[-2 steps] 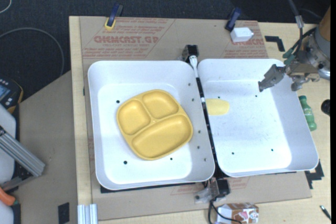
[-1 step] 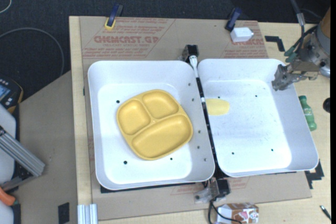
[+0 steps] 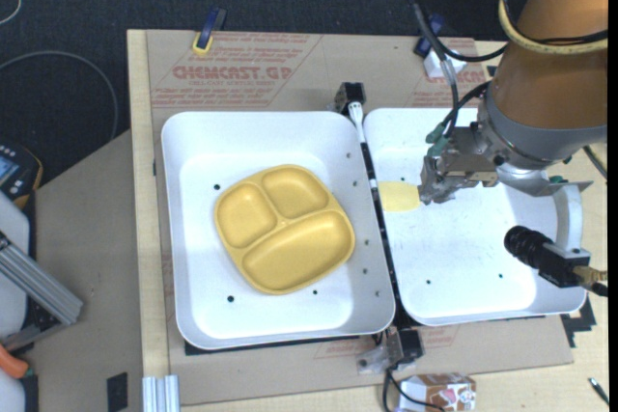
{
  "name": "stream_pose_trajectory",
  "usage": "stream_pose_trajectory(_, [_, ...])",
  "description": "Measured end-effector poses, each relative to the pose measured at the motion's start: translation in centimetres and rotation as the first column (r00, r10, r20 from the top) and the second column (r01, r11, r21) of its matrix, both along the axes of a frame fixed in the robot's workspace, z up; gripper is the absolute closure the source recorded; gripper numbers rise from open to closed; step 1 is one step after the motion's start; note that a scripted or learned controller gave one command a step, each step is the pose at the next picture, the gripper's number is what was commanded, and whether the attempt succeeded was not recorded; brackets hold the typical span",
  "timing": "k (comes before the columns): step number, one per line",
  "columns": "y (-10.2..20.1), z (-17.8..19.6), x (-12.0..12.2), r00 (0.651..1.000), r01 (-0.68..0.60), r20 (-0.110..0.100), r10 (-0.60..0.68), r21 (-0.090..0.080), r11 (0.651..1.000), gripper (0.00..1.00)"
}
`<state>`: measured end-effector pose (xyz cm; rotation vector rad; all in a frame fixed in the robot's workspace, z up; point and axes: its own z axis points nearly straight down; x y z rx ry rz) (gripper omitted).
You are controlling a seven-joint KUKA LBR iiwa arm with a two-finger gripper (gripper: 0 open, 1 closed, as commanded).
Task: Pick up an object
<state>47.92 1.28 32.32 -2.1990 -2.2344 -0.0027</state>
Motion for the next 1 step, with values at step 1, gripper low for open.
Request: stream_pose_trajectory(1, [3.89, 2.51, 0.04, 1.000, 0.009, 0.007, -0.009, -0.004, 1.000, 1.00])
